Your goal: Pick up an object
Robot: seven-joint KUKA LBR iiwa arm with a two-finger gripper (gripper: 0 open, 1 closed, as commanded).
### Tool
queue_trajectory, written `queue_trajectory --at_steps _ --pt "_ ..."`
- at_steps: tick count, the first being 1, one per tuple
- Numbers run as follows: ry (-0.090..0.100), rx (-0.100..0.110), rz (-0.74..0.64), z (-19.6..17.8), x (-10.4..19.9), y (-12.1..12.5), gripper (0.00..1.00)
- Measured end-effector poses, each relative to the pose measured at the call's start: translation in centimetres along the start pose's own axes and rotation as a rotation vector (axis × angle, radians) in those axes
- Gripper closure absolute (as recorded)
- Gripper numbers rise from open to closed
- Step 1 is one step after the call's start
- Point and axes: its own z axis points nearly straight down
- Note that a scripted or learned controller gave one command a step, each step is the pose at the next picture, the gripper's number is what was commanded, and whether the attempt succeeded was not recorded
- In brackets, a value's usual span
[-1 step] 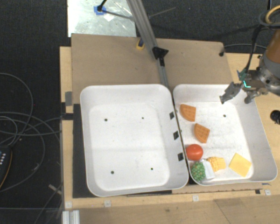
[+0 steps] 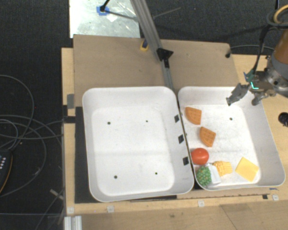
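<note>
Toy foods in the right bin.
Open, empty gripper hovers above orange wedges, tomato, cheese.

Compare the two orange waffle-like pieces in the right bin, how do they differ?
The upper orange piece lies nearer the bin's back, close to the divider between bins; the lower orange piece sits further forward and more toward the middle, just above the red tomato. The upper one looks smoother and wedge-shaped; the lower shows a clearer grid texture. Both are orange, similar in size, lying flat in the right bin.
</note>
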Motion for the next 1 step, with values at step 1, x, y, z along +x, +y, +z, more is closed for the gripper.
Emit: queue_trajectory --at_steps 1 --pt "0.001 0.005 0.002 5.47 0.08 0.97 0.0"
